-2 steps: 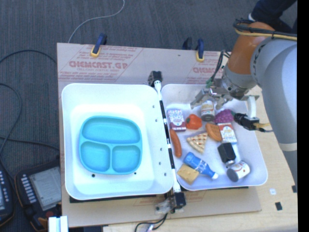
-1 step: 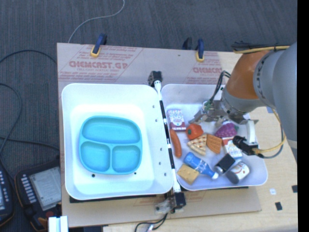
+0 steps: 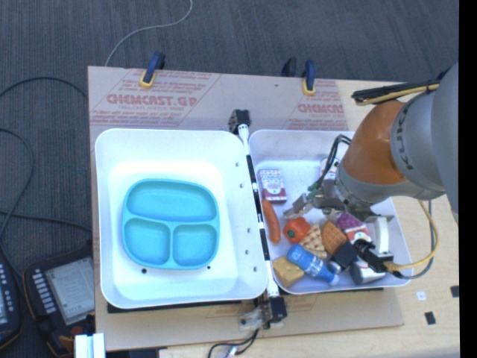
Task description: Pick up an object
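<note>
My gripper [image 3: 307,203] hangs low over the middle of the right bin [image 3: 298,144], just above a red round toy [image 3: 297,230]. Nothing shows as held in it. Left of it a red-and-white small box [image 3: 272,183] lies near the bin's left wall, with an orange carrot-like piece [image 3: 271,223] below the box. In front of the gripper lie a waffle-patterned piece [image 3: 314,240], a brown cookie-like piece [image 3: 334,236], a blue bottle [image 3: 312,264] and a tan bread-like piece [image 3: 287,272]. A purple item [image 3: 349,221] peeks out under the wrist.
The left bin [image 3: 112,162] holds a light blue three-compartment plate [image 3: 171,222]. The divider between the bins [image 3: 253,200] runs close to the box and the carrot-like piece. The grey and orange arm covers the right bin's right side. Clamps sit at the board's far edge.
</note>
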Robot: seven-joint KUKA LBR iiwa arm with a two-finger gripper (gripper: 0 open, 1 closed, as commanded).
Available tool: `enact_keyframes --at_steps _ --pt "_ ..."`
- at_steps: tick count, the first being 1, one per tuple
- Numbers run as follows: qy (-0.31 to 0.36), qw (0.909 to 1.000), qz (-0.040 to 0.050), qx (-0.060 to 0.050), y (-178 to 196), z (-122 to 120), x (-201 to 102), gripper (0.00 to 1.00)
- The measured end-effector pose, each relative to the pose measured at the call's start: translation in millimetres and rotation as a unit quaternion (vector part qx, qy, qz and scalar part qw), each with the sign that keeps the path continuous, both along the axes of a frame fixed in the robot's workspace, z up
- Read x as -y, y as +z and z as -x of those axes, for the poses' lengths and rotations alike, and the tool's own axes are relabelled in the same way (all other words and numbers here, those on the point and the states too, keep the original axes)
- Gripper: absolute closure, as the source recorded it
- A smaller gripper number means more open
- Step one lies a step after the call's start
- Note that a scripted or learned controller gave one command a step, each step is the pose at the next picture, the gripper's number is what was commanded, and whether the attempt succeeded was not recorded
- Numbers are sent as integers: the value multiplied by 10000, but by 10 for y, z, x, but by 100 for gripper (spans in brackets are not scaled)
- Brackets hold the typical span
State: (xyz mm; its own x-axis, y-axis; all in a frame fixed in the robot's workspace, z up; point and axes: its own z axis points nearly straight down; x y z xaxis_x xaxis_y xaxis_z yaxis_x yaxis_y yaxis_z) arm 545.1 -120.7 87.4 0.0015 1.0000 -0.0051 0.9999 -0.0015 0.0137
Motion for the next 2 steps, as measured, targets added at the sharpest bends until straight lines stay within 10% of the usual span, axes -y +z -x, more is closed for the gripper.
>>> enact_keyframes --at_steps 1,2 --pt "-1 10000 -9 -19 70 -4 1 100" --pt "0 10000 -11 -26 67 0 -1 0"
